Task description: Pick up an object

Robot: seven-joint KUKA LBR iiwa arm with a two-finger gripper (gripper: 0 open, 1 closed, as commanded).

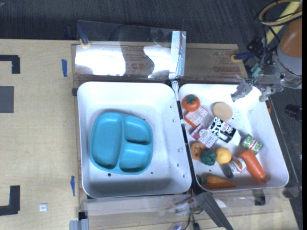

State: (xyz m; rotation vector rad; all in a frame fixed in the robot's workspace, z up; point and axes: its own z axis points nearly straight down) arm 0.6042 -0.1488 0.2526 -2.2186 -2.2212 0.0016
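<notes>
Above the right bin's (276, 143) far corner the gripper (251, 92) hovers with jaws spread and empty, nothing lifted yet, while the tan disc (222, 110) lies nearest, just inside that bin.

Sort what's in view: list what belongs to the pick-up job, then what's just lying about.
Belongs to the job: gripper at the right bin's upper right corner; pickable items there: tomato, tan disc, lemon, two carrots, black-and-white carton.

Lying about: blue divided plate in the left bin.
</notes>
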